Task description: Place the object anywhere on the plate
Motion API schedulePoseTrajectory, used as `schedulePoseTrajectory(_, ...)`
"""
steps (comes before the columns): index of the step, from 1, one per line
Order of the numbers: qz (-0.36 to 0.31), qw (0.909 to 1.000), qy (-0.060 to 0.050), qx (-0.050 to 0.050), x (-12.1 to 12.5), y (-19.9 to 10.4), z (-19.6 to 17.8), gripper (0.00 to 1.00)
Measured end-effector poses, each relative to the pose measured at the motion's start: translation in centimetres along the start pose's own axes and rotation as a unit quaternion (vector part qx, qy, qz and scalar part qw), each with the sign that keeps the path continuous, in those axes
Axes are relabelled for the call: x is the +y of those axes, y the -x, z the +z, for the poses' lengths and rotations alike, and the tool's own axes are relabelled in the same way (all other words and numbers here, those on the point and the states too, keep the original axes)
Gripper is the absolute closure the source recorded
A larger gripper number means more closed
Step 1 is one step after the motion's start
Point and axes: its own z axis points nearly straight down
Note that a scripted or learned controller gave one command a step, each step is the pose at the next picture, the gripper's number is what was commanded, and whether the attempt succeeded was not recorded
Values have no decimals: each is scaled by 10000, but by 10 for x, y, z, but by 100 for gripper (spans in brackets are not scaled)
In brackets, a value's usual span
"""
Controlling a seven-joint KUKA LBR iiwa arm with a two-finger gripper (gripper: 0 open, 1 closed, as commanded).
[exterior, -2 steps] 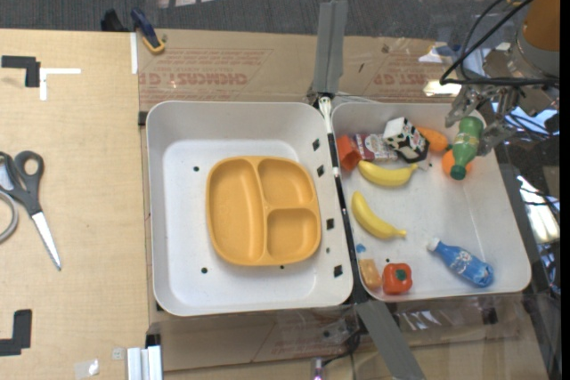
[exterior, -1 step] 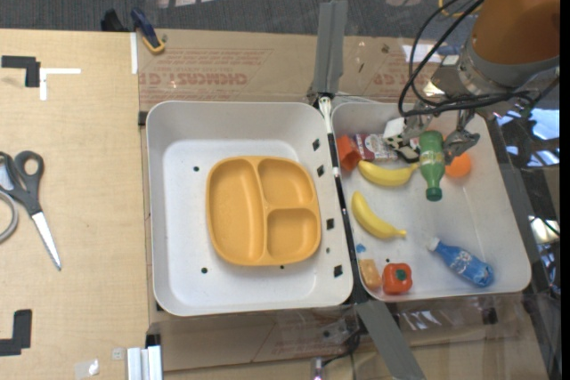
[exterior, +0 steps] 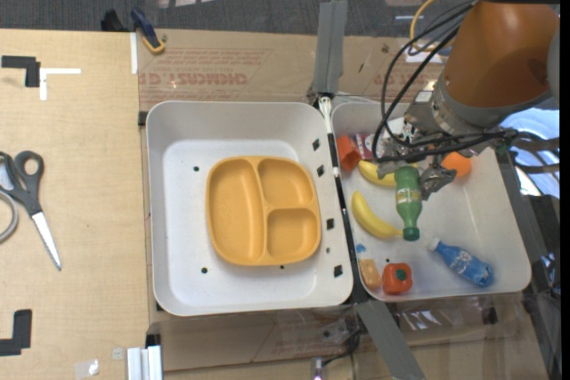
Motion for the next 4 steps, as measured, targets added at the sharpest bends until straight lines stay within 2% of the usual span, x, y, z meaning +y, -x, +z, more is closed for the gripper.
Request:
schedulePoseTrajectory(1, -987, 9951, 3, 2, 50, 42, -18, 100)
schedulePoseTrajectory(2, -2030, 9792, -2, -10, 80, 115, -54, 100)
schedulePoseTrajectory(3, -2277, 9737, -11, -19, 114, 152, 72, 100)
schedulePoseTrajectory(4, -2365, 9716, -3, -11, 111, 204, -27, 100)
